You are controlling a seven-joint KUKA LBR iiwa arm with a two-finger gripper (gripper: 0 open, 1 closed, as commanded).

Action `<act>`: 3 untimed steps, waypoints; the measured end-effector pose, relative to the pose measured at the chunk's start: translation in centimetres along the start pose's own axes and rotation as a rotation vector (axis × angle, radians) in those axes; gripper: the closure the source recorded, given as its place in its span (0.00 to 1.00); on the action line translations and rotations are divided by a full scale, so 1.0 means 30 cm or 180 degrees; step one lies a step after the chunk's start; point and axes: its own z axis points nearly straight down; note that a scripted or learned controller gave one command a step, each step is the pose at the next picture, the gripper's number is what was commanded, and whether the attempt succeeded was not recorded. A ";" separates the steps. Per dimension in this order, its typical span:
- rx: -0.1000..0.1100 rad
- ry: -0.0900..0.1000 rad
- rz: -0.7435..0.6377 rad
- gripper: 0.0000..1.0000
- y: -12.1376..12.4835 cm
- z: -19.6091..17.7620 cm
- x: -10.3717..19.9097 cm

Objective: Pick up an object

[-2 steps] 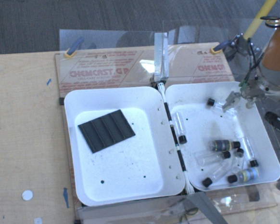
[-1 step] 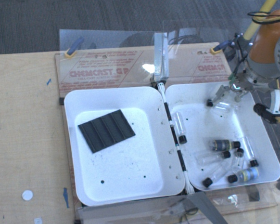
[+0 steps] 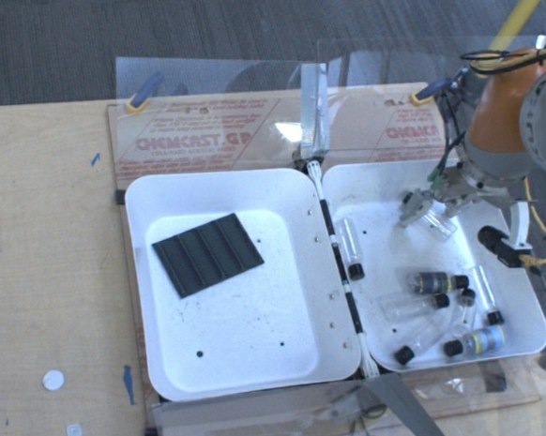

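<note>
My gripper (image 3: 434, 207) hangs over the back part of the right bin (image 3: 536, 333), under the grey wrist and its orange band. A clear vial (image 3: 440, 221) lies right at its tip, and I cannot make out whether it is gripped. Several more vials lie in this bin: a clear one with a black cap (image 3: 349, 249) by the left wall, a dark one (image 3: 431, 283) in the middle, a yellow-banded one (image 3: 479, 342) at the front, and a thin clear one (image 3: 484, 292) on the right.
In the left bin (image 3: 152, 297) a black ridged mat (image 3: 207, 253) lies at the back left. A hinged divider (image 3: 339, 273) separates the bins. Clear plastic sheeting (image 3: 247, 130) stands behind them. Cables (image 3: 525, 249) hang by the right bin's right wall.
</note>
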 end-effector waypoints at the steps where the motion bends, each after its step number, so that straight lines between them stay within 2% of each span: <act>1: -0.0014 -0.0005 -0.0008 1.00 0.006 -0.041 0.002; 2: -0.0002 -0.0002 -0.0044 1.00 -0.008 -0.340 0.152; 3: -0.0001 0.0000 -0.0008 1.00 0.110 -0.375 0.354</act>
